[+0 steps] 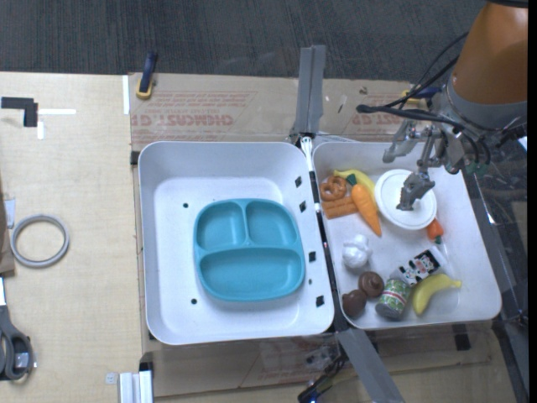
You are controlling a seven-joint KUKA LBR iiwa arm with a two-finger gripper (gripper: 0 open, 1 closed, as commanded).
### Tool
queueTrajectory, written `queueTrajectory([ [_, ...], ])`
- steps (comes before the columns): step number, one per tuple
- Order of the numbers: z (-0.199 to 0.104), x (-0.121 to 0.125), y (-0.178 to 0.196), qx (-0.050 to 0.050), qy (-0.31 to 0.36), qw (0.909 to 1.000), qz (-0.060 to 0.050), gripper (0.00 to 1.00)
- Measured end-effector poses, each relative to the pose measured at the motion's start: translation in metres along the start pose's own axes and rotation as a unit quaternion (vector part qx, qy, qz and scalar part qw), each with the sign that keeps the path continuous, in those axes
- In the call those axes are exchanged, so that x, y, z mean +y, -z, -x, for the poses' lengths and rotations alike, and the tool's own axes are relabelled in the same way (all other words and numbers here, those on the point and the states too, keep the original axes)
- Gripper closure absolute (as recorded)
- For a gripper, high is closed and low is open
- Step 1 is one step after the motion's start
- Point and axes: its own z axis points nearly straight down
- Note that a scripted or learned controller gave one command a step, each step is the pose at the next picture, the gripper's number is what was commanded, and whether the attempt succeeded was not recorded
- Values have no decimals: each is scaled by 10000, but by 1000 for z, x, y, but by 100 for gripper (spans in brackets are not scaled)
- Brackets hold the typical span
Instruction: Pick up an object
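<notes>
My gripper (412,193) hangs low over a white round dish (394,206) in the upper part of the right bin (478,250), reaching in from the right. Beside the dish lie a carrot (366,209), a pretzel (334,185) and a yellow piece (359,177). Lower in the bin are a white garlic bulb (357,251), two brown pieces (371,284) (353,304), a small can (392,300), a banana (435,290) and a black-and-white packet (419,265). I see nothing lifted.
The left bin (159,225) holds a blue divided plate (249,248). A small orange-red piece (435,228) lies just below the dish. On the bench at the left sit a tape ring (38,240) and scissors (15,353).
</notes>
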Motion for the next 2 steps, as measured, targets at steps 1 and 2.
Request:
queueTrajectory([
  [1,18,-2,-148,-23,-102,9999,-5,0],
  [2,-9,-5,-151,-127,-423,9990,-5,0],
])
